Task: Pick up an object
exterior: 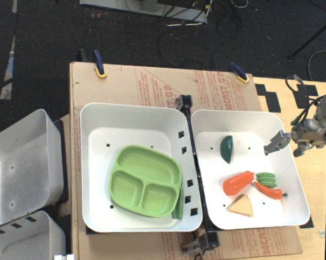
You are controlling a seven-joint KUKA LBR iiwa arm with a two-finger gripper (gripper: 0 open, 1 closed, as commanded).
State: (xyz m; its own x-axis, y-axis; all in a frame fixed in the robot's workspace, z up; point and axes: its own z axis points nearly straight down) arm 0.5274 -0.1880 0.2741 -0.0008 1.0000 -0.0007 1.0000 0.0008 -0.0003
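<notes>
The right bin [294,210] holds several toy foods: a dark green piece [226,148], an orange carrot-like piece [238,182], a green pod [265,178], a slim orange-red piece [269,191] and a tan wedge [241,205]. My gripper [288,145] hangs over the bin's right rim, to the right of the dark green piece and above the pod. It is open, with its two fingers spread apart and nothing between them.
A light green divided plate [145,181] lies in the left bin [93,124]. A black divider [193,160] runs between the bins. Grey containers [21,163] stand off the bench at the left. Clamps [100,65] hold the board's far edge.
</notes>
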